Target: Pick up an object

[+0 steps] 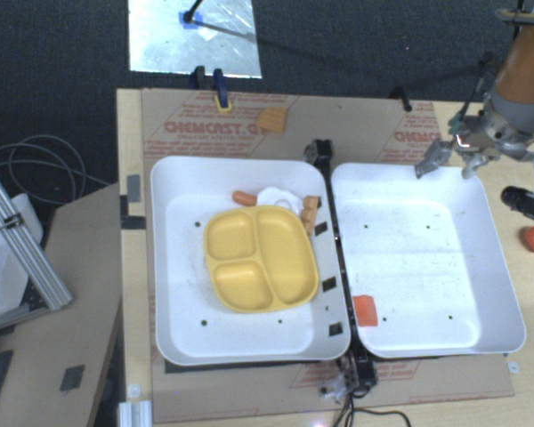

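The pincer (449, 158) is seen open and empty at the upper right. The approach step is judged underway; a descent toward the orange block (364, 310), lower centre, is needed.

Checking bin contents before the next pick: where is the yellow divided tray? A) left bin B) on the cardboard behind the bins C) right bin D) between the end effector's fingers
A: the yellow divided tray lies flat in the left bin, while the end effector hangs over the far edge of the right bin, well apart from it.
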Tool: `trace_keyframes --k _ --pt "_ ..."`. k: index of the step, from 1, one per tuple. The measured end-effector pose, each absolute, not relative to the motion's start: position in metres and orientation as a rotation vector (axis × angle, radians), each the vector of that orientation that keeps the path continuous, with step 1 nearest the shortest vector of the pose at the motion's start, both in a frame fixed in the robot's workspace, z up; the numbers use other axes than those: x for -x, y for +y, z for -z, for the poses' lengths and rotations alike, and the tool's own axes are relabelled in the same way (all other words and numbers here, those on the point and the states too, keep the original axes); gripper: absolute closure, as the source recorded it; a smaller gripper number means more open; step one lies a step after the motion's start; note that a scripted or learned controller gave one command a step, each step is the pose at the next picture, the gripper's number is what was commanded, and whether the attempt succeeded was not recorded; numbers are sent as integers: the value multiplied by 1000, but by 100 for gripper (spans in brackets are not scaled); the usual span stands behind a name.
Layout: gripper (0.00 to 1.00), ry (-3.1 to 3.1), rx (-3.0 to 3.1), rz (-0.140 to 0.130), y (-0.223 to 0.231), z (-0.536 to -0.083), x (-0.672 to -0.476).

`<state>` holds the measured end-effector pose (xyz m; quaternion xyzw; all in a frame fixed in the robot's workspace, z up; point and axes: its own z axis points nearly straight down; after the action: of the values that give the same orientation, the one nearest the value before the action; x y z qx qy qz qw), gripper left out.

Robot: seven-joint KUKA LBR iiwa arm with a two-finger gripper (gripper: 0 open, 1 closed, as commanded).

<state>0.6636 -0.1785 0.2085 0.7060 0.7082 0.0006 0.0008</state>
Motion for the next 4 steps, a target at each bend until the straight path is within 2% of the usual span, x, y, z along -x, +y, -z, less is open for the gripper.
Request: trace_keyframes --k 1,2,3,4 --pt "100 2224 -2210 -5 -179 -220 -665" --pt "100 2212 -2213 -8 -208 -346 -637" --pt "100 2230 -2216 1 -176 -77 -668" --pt "100 2222 -2200 -19 -130 -244 -670"
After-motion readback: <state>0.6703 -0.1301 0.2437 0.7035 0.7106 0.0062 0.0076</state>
